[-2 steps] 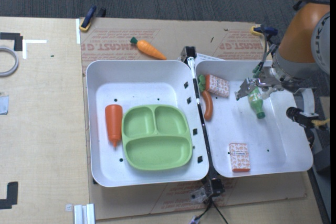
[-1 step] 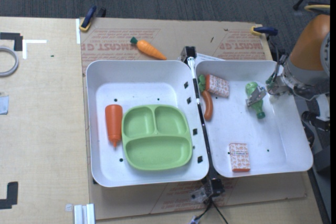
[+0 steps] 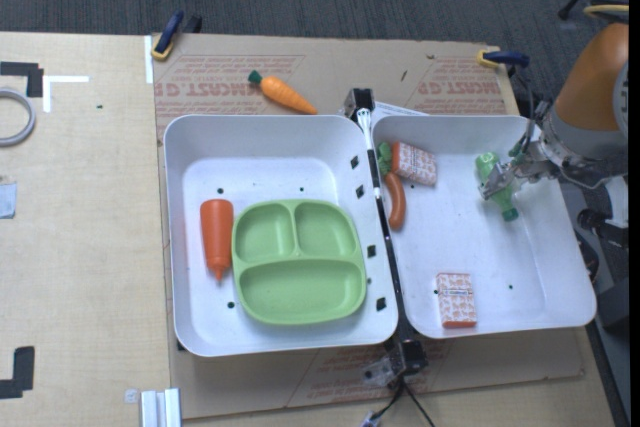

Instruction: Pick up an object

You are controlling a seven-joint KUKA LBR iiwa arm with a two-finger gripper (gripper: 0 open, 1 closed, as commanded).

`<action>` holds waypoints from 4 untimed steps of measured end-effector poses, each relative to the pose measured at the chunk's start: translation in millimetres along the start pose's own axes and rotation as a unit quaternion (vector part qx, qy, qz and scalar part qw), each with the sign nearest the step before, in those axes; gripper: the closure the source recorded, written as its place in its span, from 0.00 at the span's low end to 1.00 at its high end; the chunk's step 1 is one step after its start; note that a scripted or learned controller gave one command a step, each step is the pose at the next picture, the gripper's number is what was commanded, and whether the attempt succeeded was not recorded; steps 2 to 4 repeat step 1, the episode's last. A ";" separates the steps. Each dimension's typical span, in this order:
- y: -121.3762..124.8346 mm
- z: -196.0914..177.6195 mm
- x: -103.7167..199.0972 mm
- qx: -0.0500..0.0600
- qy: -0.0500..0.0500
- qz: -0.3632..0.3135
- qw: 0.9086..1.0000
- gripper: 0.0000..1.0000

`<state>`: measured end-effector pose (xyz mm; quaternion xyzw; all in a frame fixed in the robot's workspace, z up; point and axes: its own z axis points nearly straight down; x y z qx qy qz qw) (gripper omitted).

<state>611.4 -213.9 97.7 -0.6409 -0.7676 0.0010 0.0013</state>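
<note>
Since the gripper (image 3: 508,177) is sitting low at the far right side of the right bin (image 3: 560,310), right on top of a small green object (image 3: 492,177), the big risk I see is a bad pinch. That green thing looks like it's up against the fingers, maybe partly between them, but it's small and mixed in with the metal, so I honestly can't tell whether the jaws are apart, together, or clamped on it. If they close off-centre, I'd guess the piece squirts out sideways or just gets nudged along the bin floor. The bin wall is also just behind the tool, so a sloppy descent could scrape it.

Other candidates, going from the gripper: a patterned red-and-white box (image 3: 415,165) sits well off to its left near the divider, with a sausage (image 3: 396,201) just beside that, lower down. Another small box (image 3: 456,300) lies toward the near edge, well apart from the tool. Way further left, in the left bin (image 3: 190,315), there's a green divided plate (image 3: 299,261) and an orange carrot-like piece (image 3: 216,235) touching its side. A toy carrot (image 3: 283,93) lies outside both bins on the cardboard.
</note>
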 end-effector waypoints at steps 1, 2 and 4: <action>19.7 -95.2 71.3 0.000 0.000 -0.025 1.000 1.00; 19.7 -95.2 71.3 0.000 0.000 -0.025 1.000 1.00; 19.7 -95.2 71.3 0.000 0.000 -0.025 1.000 1.00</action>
